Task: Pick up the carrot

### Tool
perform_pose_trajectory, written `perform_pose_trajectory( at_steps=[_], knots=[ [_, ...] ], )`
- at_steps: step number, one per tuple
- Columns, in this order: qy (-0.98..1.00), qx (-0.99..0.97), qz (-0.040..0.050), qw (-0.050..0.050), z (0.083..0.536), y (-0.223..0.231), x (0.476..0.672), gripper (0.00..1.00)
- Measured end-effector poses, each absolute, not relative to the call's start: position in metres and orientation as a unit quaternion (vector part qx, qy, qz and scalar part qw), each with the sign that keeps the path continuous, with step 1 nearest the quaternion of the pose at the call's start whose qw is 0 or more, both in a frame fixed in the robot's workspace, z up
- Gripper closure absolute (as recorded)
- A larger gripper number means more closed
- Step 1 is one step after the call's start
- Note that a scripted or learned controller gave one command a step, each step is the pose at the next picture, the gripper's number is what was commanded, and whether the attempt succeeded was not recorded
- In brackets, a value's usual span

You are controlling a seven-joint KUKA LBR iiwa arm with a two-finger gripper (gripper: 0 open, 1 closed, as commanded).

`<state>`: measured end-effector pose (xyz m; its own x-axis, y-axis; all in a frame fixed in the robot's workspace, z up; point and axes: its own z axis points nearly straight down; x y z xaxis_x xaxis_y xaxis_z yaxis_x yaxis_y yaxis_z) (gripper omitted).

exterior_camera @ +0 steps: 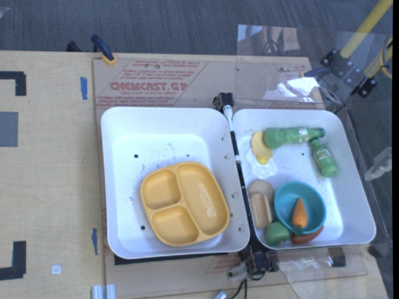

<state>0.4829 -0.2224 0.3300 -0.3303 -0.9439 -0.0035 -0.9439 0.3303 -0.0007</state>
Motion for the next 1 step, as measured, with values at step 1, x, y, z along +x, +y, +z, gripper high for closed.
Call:
perform_pose_trajectory(
  at_steps=[1],
  knots=[
    [0.815,-0.579,-0.0035,0.006,0.3432,-0.2205,0.4866,1.0]
  ],
)
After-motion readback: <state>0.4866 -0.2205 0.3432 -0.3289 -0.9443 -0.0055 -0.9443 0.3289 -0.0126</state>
